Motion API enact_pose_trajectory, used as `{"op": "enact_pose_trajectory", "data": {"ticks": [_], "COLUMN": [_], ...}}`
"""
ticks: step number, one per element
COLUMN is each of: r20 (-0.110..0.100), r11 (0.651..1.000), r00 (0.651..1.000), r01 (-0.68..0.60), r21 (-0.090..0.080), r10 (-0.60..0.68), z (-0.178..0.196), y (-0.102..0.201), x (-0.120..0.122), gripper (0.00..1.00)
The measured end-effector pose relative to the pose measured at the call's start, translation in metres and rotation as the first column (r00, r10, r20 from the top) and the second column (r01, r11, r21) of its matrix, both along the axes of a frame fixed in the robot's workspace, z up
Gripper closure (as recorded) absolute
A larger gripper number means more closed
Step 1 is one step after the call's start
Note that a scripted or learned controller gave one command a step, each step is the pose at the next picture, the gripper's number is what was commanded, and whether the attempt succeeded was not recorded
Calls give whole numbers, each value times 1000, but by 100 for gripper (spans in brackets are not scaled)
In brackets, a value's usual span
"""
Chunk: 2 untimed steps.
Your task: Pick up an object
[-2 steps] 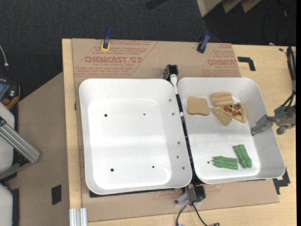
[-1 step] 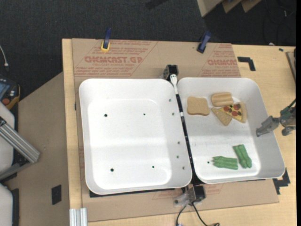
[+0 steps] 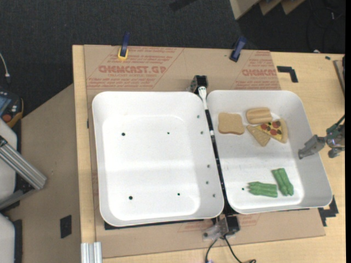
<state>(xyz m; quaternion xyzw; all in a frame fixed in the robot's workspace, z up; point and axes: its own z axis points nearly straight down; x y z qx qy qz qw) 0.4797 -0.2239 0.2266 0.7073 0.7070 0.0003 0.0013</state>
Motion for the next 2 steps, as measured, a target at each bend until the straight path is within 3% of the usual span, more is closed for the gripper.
{"op": "enact_pose_trajectory", "data": {"ticks": [2], "r20": [0], "r11": [1000], "r00": [1000], "r01": [0], "r21": [0], "r10": [0], "z": [0], "y": [0], "x": [0], "gripper": [0]}}
